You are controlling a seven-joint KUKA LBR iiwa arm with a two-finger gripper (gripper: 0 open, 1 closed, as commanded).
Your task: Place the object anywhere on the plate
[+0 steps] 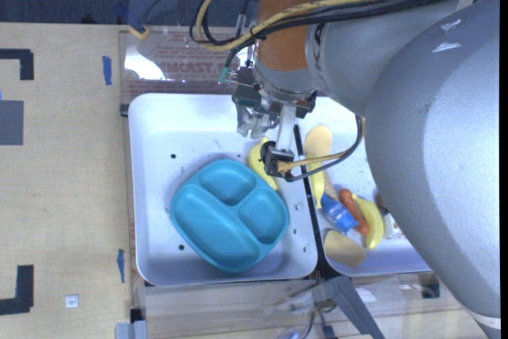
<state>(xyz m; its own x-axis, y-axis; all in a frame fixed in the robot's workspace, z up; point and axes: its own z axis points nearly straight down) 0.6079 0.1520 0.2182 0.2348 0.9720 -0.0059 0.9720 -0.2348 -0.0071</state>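
A blue divided plate lies in the left bin, toward its front. My gripper hangs over the back right part of that bin, just beyond the plate's far right edge. A yellow curved object, like a banana, sits right below the gripper, next to the plate's rim. The robot's own parts hide much of it. Whether it is held cannot be made out.
The right bin holds a pale yellow piece, a yellow banana-like item, a blue item, an orange stick and a tan piece. The big grey arm covers the right side.
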